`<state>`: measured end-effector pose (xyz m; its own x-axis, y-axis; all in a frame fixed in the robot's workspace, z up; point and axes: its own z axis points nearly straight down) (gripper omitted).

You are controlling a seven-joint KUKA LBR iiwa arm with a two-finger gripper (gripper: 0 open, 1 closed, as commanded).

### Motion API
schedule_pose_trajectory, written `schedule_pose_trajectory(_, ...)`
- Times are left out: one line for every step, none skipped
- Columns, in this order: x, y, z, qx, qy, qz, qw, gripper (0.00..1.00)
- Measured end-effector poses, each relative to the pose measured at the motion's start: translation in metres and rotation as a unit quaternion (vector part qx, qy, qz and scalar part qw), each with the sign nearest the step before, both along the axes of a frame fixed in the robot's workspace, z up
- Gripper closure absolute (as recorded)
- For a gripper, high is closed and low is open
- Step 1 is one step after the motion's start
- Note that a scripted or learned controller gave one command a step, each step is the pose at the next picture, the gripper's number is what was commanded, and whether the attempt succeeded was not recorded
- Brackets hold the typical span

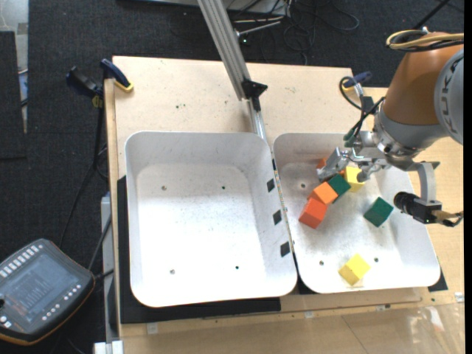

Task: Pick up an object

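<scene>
Several coloured blocks lie in the right bin [413, 271]. An orange block [324, 194] leans on a red-orange block [313, 213], with a small green block [341, 186] and a yellow block [355, 177] just behind them. Off to the right sits a dark green block [378, 212], and another yellow block [354, 269] lies near the front wall. My gripper [348, 167] hangs low over the back of this bin, right above the small green and yellow blocks. Its fingers [330, 168] stand open and apart, and no block is lifted between them.
The left bin [147, 153] sits beside the right one, sharing a middle wall with black tabs [279, 216]. A slanted metal bar [228, 50] comes down to the bins' back edge. Clamps [110, 76] sit at the bench's back left corner. A teach pendant [37, 290] lies at the lower left.
</scene>
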<state>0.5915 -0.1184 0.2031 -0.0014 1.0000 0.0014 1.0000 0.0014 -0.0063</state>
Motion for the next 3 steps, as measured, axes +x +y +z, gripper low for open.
schedule_pose_trajectory(0.001,0.0,0.003,-0.0005,-0.002,-0.001,1.0,0.0)
schedule_pose_trajectory(-0.002,-0.006,-0.06,-0.0003,0.001,-0.001,1.0,0.0)
schedule_pose_trajectory(0.004,-0.008,-0.08,-0.0043,-0.014,-0.001,0.9999,0.0)
